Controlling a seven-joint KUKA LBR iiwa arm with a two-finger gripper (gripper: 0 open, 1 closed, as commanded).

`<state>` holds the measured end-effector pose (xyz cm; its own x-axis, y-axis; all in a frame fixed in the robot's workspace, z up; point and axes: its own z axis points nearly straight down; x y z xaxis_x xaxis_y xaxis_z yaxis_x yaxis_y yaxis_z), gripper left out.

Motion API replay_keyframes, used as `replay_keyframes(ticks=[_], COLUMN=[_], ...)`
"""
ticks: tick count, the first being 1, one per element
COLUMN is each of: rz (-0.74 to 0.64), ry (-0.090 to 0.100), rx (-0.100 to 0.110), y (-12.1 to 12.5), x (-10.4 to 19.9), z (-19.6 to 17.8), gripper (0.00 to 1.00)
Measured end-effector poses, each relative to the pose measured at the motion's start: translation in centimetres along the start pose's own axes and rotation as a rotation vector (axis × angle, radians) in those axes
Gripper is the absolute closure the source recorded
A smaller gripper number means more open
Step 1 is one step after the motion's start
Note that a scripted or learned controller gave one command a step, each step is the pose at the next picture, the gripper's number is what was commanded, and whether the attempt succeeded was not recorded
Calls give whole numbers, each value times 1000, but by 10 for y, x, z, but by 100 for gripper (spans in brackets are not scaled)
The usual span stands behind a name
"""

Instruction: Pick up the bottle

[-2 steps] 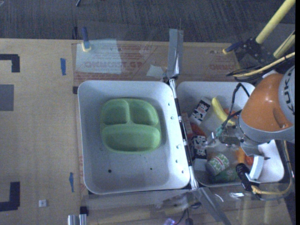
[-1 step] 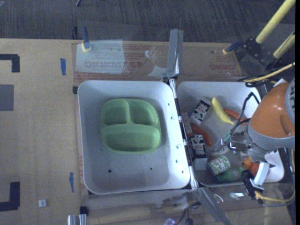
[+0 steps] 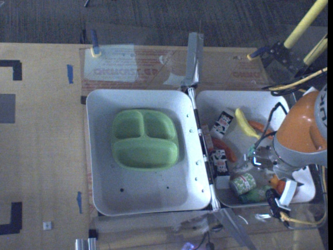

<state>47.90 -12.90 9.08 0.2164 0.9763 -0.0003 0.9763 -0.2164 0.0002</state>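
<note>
Two white bins sit side by side on the counter (image 3: 41, 155). The left bin (image 3: 99, 191) holds one green tray (image 3: 145, 138) with three compartments — two small ones on its far side and one long one on its near side. The tray lies a little far of the bin's middle, apart from all four walls.

The right bin (image 3: 205, 100) holds a crowd of small things. One yellow banana (image 3: 244, 123) lies slanted in the far part. Just left of it is one small carton (image 3: 222, 123) with black and white marks, and a second carton (image 3: 219, 160) of the same sort lies nearer, close to the wall shared with the left bin. An orange piece (image 3: 256, 125), perhaps a carrot, shows just right of the banana. The bottle (image 3: 243, 183) — clear, with a green label — lies on its side in the near part of this bin, near the middle of its width.

The arm (image 3: 302, 134) comes in from the right, its orange band over the bin's right side. The end effector (image 3: 258, 160) hangs above the bin just far and right of the bottle; I cannot tell how it is set or whether it has hold of anything.
</note>
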Motion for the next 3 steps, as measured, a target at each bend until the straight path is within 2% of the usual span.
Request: replay_keyframes(ticks=[1, 2, 3], rz=[-71, 346, 653], ry=[28, 0, -1], rx=[9, 1, 2], y=[16, 17, 77], x=[-49, 0, 16], z=[1, -15, -33], gripper=[0, 0, 0])
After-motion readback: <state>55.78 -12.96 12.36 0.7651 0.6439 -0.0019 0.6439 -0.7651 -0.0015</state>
